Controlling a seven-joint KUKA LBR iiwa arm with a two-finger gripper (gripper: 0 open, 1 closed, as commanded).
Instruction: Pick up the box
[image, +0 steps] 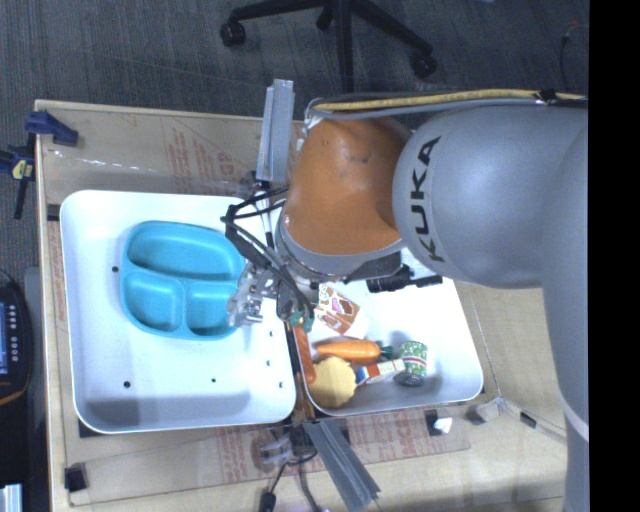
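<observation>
Hovering: gripper (250, 298) hangs low over the left bin's right side, at about 3 o'clock of the blue tray, near the wall between the two bins.
Pincer state: cannot tell; the metal tip is small and tangled with black cables, so the gap is unreadable.
Arm: grey KUKA arm (490, 190) enters from 3 o'clock, its orange band (340, 190) just above the wrist, covering the upper part of the right bin.
Box: small box (337, 310) with a white, red and brown print lies in the right bin, near its left wall, at about 4 o'clock of the gripper and apart from it; its upper edge is tucked under the wrist.
Left bin: white bin (150, 390) holds a blue tray (180, 280) with three compartments, sitting in the upper half.
Right bin: white bin (465, 375), its lower part in sight below the arm.
Carrot: orange carrot (347, 350) lies crosswise just at 6 o'clock of the box.
Yellow fruit: round yellow item (335, 383) at 6 o'clock of the carrot, touching it.
Can: small green-and-white can (412, 362) on its side at 3 o'clock of the carrot.
Bench: brown board (150, 140) under both bins.
</observation>
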